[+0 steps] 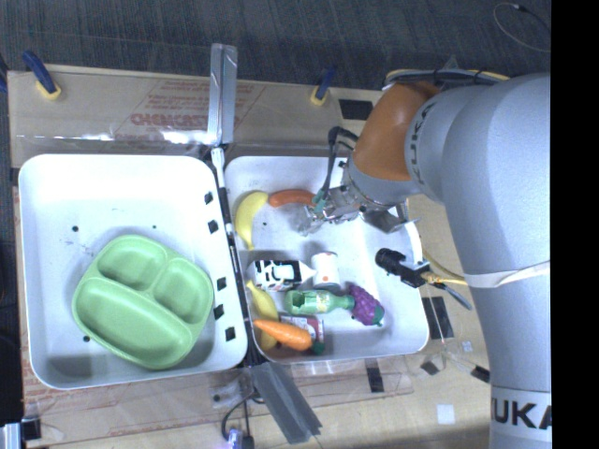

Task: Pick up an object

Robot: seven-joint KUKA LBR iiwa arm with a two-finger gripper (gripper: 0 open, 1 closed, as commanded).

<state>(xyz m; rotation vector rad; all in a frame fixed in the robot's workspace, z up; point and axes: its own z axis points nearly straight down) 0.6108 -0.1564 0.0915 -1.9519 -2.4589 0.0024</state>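
Hovering low in the right-hand white plastic bin (245,171), the grey arm's claw (323,211) sits just below the small orange-red sausage-shaped toy (291,197); cannot tell whether the claw is apart or together, the metal tip is too blurred, and nothing shows between its tips.

Taking the sausage toy as landmark:
- Likely target, by nearness. Lies flat on the bin floor, near the far wall.
- Yellow plastic banana (246,215) just to its left, curving along the divider side.
- White cylindrical cup (325,267) below it, apart.
- Black-and-white boxy toy (277,272) below and slightly left.
- Green bottle lying on its side (318,300), purple grape-like toy (367,305) and orange carrot toy (282,335) well below, crowded at the near end.
- Green three-compartment tray (142,299) far left, in the other bin.

Handling judgement: sausage looks light, smooth, rounded, probably hollow plastic, so stiff but slippery and prone to rolling. Best hold is across its short width at mid-length, tips straddling it. Open floor around it gives room; the banana is the nearest thing that could be knocked.
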